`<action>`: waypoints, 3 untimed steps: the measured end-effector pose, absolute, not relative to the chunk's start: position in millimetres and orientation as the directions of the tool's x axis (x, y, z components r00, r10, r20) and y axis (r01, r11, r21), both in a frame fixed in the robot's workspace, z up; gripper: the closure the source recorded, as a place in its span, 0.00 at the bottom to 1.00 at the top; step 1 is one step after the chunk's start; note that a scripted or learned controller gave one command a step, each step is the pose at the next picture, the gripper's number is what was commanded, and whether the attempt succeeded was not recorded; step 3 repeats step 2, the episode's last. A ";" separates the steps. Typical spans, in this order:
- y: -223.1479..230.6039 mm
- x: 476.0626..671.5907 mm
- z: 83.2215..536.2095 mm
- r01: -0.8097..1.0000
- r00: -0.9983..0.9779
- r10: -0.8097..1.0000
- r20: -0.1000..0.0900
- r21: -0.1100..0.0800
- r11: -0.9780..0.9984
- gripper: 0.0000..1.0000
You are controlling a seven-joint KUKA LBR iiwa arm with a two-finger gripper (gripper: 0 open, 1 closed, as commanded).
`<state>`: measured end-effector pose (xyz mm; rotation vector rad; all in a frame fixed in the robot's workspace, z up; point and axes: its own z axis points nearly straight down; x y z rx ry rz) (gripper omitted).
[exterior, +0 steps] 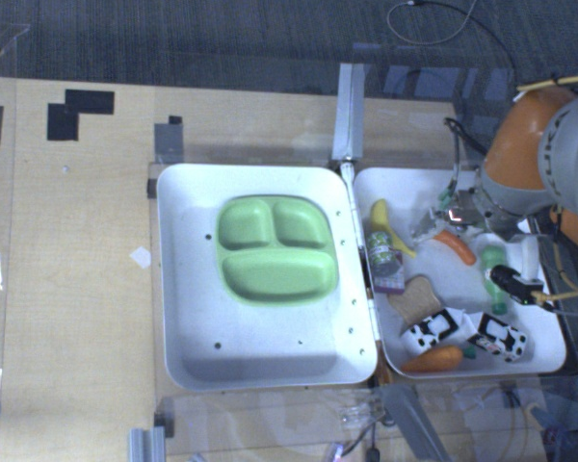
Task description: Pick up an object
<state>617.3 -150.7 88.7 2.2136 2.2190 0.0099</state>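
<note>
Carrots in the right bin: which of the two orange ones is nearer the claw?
The upper carrot, lying just under the claw. The other carrot sits far down at the bin's near edge, beside the black-and-white toy.

A pale green divided tray (275, 250) lies in the white left bin (188, 287) on the light wood worktop (67, 287). In the white right bin (549, 349), at three o'clock from the tray, are a yellow banana (383, 221), two orange carrots (432, 359) and two black-and-white cow-patterned toys (433, 329)

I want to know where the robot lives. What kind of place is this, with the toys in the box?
Probably a robot test lab, not a home. A grey and orange arm reaches over two white bins on a wooden bench, and loose cables lie on the floor.
</note>
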 end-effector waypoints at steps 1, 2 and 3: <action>-149.0 619.5 100.9 1.000 -0.004 1.000 0.001 0.015 0.004 1.00; -89.4 608.0 216.7 0.978 0.208 0.978 0.001 0.003 -0.208 1.00; -89.4 608.0 216.7 0.978 0.208 0.978 0.001 0.003 -0.208 1.00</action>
